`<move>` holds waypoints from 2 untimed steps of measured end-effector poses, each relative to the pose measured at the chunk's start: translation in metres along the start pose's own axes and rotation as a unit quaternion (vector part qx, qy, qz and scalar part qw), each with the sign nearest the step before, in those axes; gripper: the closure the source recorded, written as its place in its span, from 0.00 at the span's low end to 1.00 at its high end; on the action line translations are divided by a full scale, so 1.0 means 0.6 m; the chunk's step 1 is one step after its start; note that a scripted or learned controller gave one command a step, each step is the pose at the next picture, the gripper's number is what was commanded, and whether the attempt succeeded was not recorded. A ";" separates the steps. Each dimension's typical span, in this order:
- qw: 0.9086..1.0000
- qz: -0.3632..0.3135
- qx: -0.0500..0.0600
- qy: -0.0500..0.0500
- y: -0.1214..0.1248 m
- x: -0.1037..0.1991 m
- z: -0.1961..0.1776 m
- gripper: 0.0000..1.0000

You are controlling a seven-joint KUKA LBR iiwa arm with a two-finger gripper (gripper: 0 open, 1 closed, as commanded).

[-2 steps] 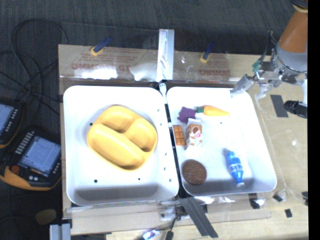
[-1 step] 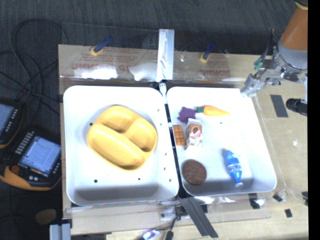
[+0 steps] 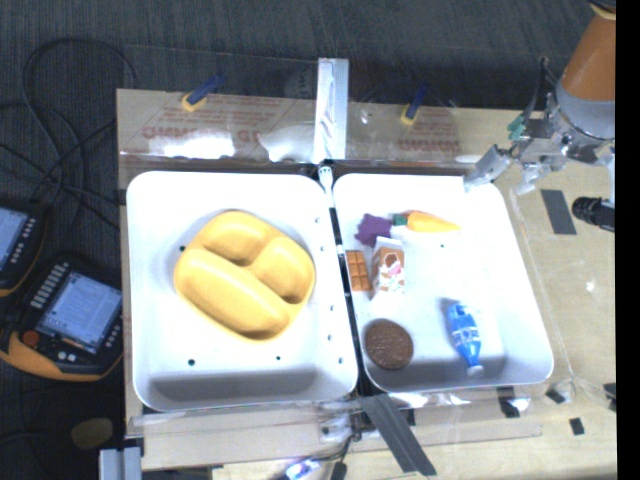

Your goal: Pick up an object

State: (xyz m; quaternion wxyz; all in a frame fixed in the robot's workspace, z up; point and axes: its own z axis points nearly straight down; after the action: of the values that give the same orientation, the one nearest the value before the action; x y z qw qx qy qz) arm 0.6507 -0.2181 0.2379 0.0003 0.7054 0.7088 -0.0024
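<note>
We note smooth, glossy white plastic bins (image 3: 500, 268), a glossy yellow bread-shaped toy (image 3: 243, 273), a bare wooden bench (image 3: 575, 298) and clear plastic sheeting (image 3: 230, 123).

In the right bin lie a carrot (image 3: 432, 222), purple piece (image 3: 373, 229), carton (image 3: 389, 269), brown disc (image 3: 388, 344) and blue bottle (image 3: 463, 334).

Left bin (image 3: 150, 358): white, with a big glossy yellow lump (image 3: 245, 273), darker amber in the creases. Right bin (image 3: 520, 298): white too. In it: purple piece (image 3: 373, 228), orange carrot (image 3: 432, 222) with green end, small brown bar (image 3: 356, 272) with a grid pattern, white packet (image 3: 389, 268) with red/brown print, dark brown round cookie (image 3: 388, 344), blue bottle (image 3: 463, 334) with white markings. Table (image 3: 585, 298) tan, black tape patches. Two yellow/blue clamps (image 3: 203, 92) at the back. Arm (image 3: 590, 58) orange band over grey. Floor (image 3: 200, 18) dark grey carpet.
</note>
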 end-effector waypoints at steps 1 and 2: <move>1.000 -0.026 0.000 0.002 -0.099 0.026 0.205 0.00; 1.000 -0.013 -0.006 0.000 -0.217 0.087 0.247 0.00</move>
State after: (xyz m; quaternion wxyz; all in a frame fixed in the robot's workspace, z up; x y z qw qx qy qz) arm 0.5199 -0.1673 0.0898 0.0050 0.6962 0.7178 0.0020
